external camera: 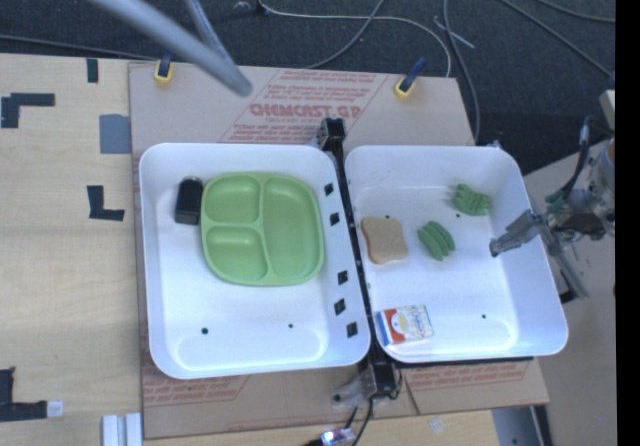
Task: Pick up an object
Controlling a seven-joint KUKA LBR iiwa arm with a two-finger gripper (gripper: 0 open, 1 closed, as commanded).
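Observation:
The right bin (530,334) holds a beige toast-shaped piece (384,239), a small dark green ridged piece (436,239), a lighter green leafy piece (471,200) and a small white carton with red and blue print (405,323). My gripper (512,236) reaches in over the right rim of this bin, just right of the two green pieces and apart from them. Nothing shows held in it. In the left bin (160,324) a green divided plate (263,229) lies flat with a small black block (188,201) at its left edge.
Both bins rest on a brown cardboard sheet (300,99) fixed with yellow clamps (405,86). A black clip strip (345,254) joins the bins. Cables (400,4) trail across the dark floor behind. A grey pole (130,9) crosses the top left.

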